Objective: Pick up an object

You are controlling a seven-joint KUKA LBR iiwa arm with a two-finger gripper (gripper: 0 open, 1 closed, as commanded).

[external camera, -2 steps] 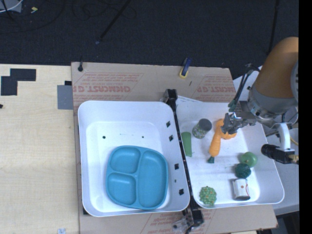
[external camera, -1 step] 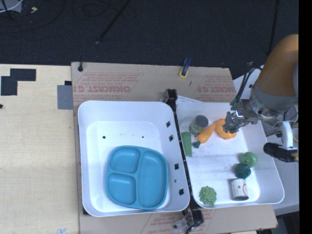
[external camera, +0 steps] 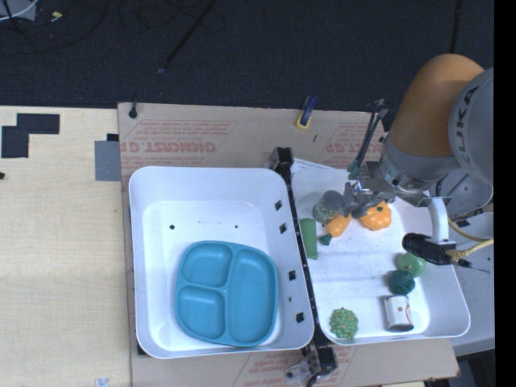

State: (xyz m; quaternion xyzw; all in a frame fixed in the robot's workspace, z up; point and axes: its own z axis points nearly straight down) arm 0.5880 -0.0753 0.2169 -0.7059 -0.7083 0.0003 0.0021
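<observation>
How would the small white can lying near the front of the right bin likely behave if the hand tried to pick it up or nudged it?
The white can seems to lie on its side on the right bin floor, so a nudge would probably roll it. Its smooth, hard-looking wall may slip between fingers. It looks small, so likely light and easily knocked aside.

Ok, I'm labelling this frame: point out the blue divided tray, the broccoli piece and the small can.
blue divided tray (external camera: pixel 228 292), camera view, its central divider.
broccoli piece (external camera: pixel 343 322), camera view, its bumpy top.
small can (external camera: pixel 397 313), camera view, its side.
</observation>
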